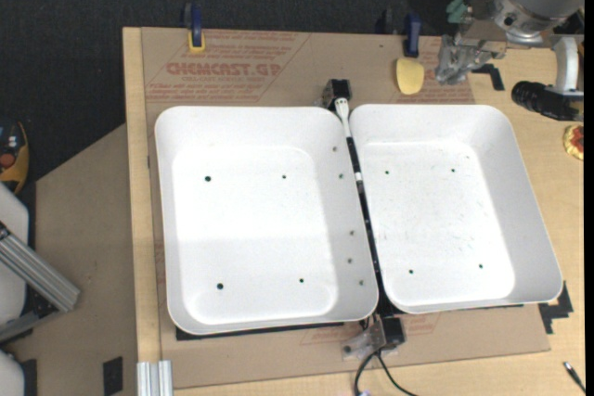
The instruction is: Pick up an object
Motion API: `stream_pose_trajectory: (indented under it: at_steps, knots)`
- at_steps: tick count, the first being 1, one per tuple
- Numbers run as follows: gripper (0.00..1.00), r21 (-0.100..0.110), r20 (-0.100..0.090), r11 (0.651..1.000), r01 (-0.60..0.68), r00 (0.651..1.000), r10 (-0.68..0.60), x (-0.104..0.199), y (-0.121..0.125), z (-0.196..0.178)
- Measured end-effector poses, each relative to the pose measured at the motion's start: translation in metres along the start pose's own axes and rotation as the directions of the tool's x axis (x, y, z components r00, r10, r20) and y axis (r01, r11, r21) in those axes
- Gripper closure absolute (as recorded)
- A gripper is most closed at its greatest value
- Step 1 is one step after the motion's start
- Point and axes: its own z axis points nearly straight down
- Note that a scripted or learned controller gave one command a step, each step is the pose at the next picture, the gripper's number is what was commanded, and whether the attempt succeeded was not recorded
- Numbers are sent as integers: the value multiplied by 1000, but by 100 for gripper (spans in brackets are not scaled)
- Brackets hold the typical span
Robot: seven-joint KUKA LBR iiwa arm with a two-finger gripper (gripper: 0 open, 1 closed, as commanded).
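A small pale yellow object (409, 75) lies on the brown board just beyond the far left corner of the right bin (520, 199), outside both bins. My gripper (454, 65) hangs over the board right beside it, a little to its right, also behind the right bin's far rim. The yellow object is next to the gripper, not between its fingers. The arm's orange band and grey wrist rise above it at the top right.
The left bin (172, 199) and the right bin sit side by side, joined by a black clip (336, 92) at the far end of their seam. Blue clamps (194, 18) (411, 31) hold the board's far edge. A small red-orange thing (576, 140) lies at the right edge.
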Motion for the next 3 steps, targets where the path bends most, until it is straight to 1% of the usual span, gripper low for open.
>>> stream_pose_trajectory:
  at_steps: [1,2,3]
  knots:
    - [100,5,-1,1000,0,1000,0,23,-21,-25]
    - [100,13,-2,1000,1,1000,-1,55,8,37]
    - [100,3,-1,1000,-3,1000,3,54,-6,4]
